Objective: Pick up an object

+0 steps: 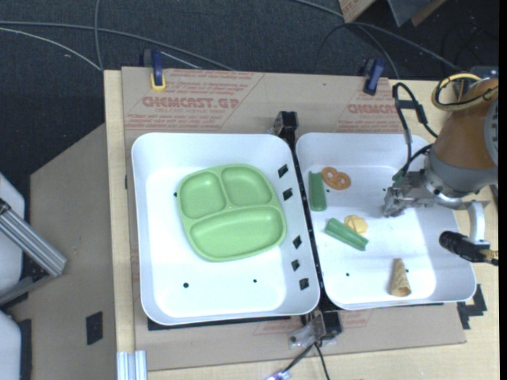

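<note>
In the right bin lie a pretzel, an upright green block, a tilted green block with a small yellow piece beside it, and a tan cone near the front. My gripper hangs low over the right part of that bin, to the right of the yellow piece and apart from it. Nothing shows between its fingers.
The left bin holds a green divided plate. Black clips line the divider between the bins. The arm's orange and grey body covers the right bin's far right corner. Cables trail over the bench's back edge.
</note>
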